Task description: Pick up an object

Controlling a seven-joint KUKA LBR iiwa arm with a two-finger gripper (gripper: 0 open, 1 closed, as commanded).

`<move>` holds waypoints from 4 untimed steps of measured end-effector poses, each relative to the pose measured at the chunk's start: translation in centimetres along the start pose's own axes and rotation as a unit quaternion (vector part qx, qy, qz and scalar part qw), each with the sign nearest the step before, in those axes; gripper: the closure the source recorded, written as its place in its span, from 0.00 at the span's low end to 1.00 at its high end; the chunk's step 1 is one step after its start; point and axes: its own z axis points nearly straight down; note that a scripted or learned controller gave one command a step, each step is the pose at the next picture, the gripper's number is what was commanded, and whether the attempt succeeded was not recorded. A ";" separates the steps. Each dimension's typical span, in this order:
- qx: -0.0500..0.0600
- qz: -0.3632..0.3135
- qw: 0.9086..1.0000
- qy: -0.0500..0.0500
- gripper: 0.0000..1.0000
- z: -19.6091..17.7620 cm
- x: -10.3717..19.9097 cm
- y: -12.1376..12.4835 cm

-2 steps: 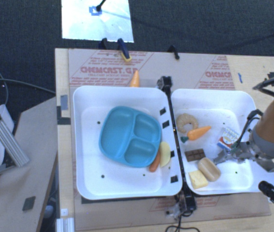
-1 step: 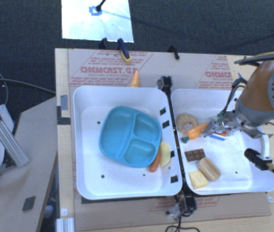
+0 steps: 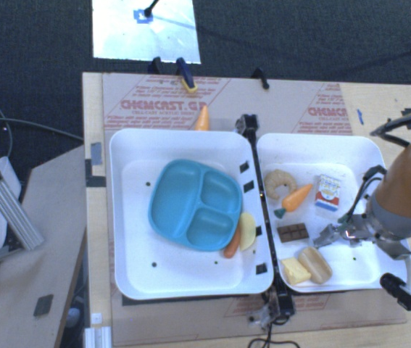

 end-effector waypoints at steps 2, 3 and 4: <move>-0.001 -0.001 1.000 -0.001 0.00 0.0 3.9 0.2; -0.006 -0.007 1.000 -0.001 0.00 -10.5 11.2 0.5; -0.004 -0.002 1.000 -0.001 0.00 -10.0 10.7 0.4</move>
